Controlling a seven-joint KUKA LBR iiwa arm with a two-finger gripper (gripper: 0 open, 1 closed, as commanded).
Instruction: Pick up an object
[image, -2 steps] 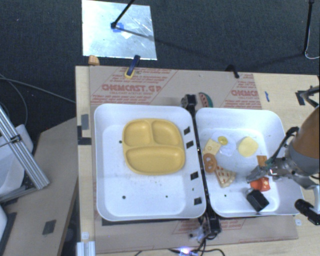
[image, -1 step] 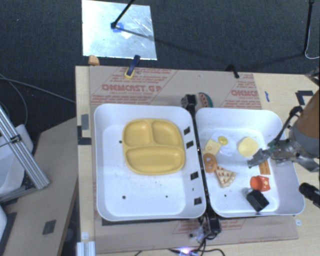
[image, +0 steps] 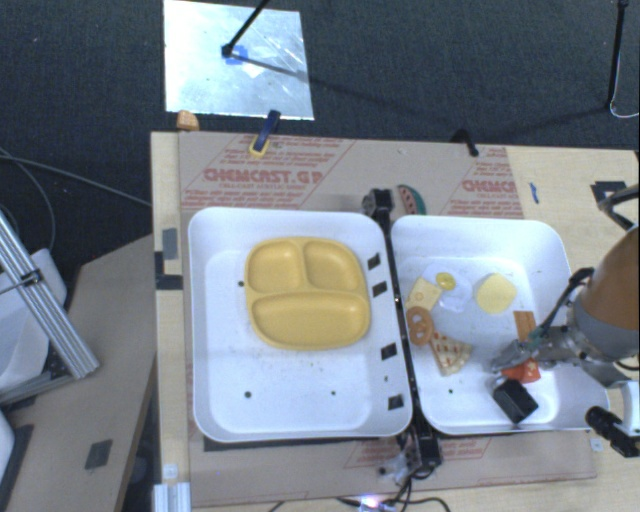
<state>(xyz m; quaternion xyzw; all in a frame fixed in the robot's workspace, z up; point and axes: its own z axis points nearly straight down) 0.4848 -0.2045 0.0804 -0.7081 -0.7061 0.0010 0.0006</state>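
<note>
While gripper (image: 512, 362) state's unclear, bench (image: 300, 175) w/ two bins sits on dark carpet (image: 80, 90).

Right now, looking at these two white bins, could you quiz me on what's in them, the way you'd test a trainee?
1. True or false: the yellow divided tray lies in the left bin.
2. Which thing lies nearest the hand?
A. the pretzel
B. the small red object
C. the pale yellow round piece
3. Fill in: the waffle piece lies in the ____ bin.

Key:
1. True. It sits alone there, toward the far side.
2. B. The red object lies just beside the hand, with a black block close below.
3. Right, next to the pretzel.
</note>
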